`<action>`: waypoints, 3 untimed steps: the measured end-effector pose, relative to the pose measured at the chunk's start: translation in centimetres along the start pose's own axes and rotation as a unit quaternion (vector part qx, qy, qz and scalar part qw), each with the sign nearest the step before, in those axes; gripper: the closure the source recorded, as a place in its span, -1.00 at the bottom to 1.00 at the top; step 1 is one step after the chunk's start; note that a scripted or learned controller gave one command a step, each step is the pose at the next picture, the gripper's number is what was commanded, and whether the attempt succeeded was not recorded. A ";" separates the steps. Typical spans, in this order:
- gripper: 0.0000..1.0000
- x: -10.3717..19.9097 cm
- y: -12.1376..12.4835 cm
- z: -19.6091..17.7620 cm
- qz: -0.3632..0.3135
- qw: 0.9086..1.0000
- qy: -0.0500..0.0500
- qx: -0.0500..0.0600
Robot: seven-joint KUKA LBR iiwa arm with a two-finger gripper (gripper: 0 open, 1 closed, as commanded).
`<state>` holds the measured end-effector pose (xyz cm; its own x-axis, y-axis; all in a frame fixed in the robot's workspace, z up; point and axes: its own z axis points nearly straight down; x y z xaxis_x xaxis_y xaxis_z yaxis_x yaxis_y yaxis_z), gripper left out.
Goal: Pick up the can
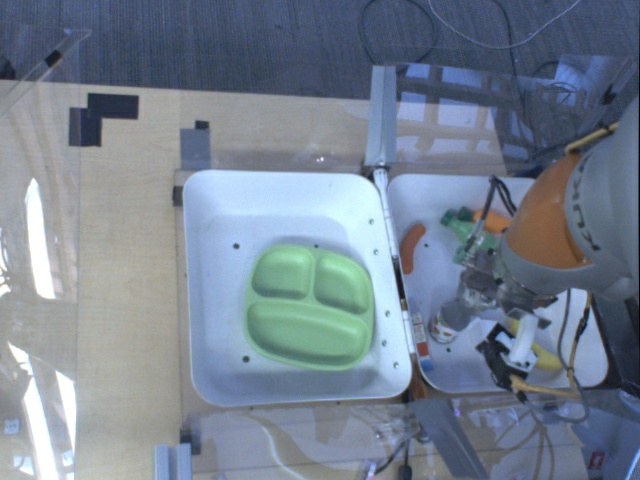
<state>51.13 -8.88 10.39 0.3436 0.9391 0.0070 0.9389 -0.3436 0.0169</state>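
Grey arm (pixel 590 218) low, wrist bent leftward

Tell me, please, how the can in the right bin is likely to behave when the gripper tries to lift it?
The can looks small and metallic, so probably stiff, light and somewhat slippery between metal fingers. Its round body would likely roll if nudged instead of gripped. It sits near the right bin's dividing wall, under the gripper, so a push may wedge it against that wall.

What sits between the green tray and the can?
In the camera view, the two bins' adjoining walls run between the tray and the can; the rest is bare white bin floor.
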 end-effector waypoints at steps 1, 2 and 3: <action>-1.00 0.0 0.0 0.0 0.000 1.000 0.000 0.000; -1.00 0.0 -0.2 1.6 0.002 1.000 -0.002 0.004; 1.00 0.2 0.1 0.7 -0.001 1.000 -0.001 0.002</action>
<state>51.29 -8.74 9.65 0.3426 0.9395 0.0053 0.9394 -0.3426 0.0129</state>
